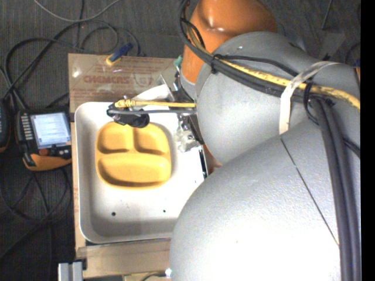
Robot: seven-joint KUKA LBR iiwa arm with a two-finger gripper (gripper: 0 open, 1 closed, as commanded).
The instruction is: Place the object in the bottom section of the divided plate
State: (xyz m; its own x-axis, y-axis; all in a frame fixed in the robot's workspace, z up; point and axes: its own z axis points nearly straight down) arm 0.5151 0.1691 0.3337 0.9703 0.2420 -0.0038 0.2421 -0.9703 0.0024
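A yellow divided plate (133, 156) lies in the left white bin (88, 174), with two small sections at its top and one wide section at its bottom. The sections look bare. My grey arm (263, 145) fills the right of the camera view and covers the right bin. Metal parts of my gripper (186, 134) peek out from under the arm just right of the plate's top right corner. A yellow hose (158, 104) runs left from the arm to a black piece (130, 119) over the plate's top edge.
A cardboard sheet with red lettering (117, 78) lies behind the bin. A blue and yellow item (119, 54) rests at its far edge. A hand-held pendant with a lit screen (47, 130) sits left of the bin, among loose cables on the floor.
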